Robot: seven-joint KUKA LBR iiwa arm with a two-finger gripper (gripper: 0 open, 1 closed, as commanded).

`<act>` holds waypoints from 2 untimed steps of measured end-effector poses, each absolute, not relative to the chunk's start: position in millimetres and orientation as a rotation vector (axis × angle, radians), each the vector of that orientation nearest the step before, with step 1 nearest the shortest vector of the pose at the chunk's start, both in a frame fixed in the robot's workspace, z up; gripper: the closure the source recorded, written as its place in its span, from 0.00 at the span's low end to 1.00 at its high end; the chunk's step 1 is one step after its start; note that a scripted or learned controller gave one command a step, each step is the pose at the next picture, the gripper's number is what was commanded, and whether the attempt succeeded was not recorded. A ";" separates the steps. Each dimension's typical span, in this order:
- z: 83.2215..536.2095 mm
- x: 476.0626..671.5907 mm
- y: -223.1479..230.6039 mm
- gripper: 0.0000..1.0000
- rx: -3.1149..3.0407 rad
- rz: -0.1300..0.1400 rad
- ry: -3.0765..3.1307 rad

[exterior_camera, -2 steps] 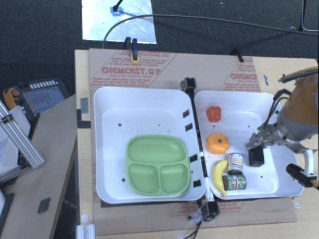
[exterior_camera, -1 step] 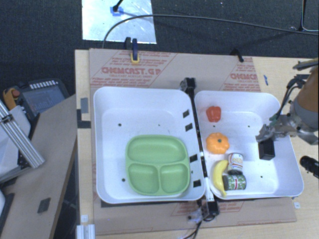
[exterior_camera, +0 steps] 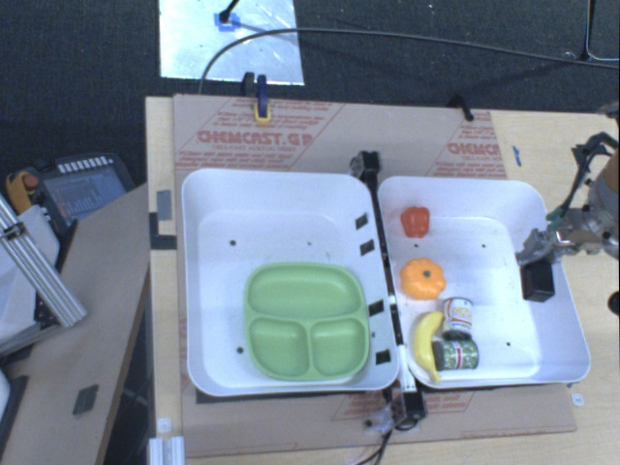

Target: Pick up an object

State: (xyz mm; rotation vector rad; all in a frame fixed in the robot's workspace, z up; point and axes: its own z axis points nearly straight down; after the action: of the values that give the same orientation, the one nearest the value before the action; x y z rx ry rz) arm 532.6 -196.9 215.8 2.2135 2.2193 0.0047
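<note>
- Jaws cannot be judged from the camera view; the gripper hangs over the right rim of the right bin, with nothing visibly held.
- Candidate objects sit along that bin's left side: a red pepper farthest, an orange fruit nearer, then a banana touching a dark can, with a small can just behind it.
- A green divided plate lies in the left bin.
- Best choice is probably the pepper or the orange fruit: each stands apart, so the arm should centre above one and descend straight, avoiding the crowded near cluster.
</note>
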 end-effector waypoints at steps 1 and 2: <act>260.0 532.1 -195.2 1.00 2.211 0.005 2.221; 244.9 533.5 -140.7 1.00 2.211 0.003 2.230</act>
State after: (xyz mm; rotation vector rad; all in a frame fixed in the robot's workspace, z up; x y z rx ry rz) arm 533.5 -140.7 244.9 2.2112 2.2304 0.0034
